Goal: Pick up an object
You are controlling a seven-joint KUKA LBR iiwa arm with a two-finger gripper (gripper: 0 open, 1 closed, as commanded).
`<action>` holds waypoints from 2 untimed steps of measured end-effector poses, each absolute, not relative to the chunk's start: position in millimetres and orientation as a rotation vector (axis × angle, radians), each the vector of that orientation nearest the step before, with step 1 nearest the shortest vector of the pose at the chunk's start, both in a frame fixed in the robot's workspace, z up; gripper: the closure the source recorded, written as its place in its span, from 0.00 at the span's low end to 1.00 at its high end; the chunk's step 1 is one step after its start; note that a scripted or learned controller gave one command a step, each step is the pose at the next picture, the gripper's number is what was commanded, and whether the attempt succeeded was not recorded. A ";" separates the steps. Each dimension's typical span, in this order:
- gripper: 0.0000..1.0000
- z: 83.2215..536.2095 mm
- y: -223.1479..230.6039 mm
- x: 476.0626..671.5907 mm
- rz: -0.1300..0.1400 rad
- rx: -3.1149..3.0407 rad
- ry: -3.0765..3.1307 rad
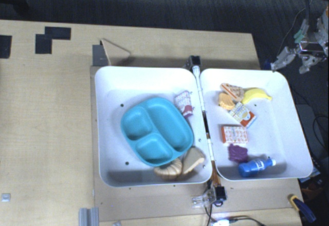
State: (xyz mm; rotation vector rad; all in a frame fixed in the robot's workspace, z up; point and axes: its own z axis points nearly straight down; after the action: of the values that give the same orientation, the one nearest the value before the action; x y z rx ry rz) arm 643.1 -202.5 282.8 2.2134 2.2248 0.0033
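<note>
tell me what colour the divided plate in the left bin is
Light blue, turquoise-like. The plate shows best in the camera view, lying in the left bin.

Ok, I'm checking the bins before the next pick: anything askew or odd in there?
One thing: the blue divided plate in the left bin lies tilted, its lower edge resting on the bread pieces near the front wall. The right bin holds loose items: banana, blue bottle. Nothing spilled.

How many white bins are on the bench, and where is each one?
2: the left bin holds a blue tray; the right bin holds a banana.
</note>
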 end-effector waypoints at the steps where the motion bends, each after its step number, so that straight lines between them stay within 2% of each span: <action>1: 0.00 120.5 -188.0 637.3 0.001 2.217 2.227; 2: 0.00 90.7 -160.1 669.3 -0.006 2.219 2.236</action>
State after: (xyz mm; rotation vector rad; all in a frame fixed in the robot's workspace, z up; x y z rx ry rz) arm 669.3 -160.1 90.7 2.2195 2.2358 -0.0057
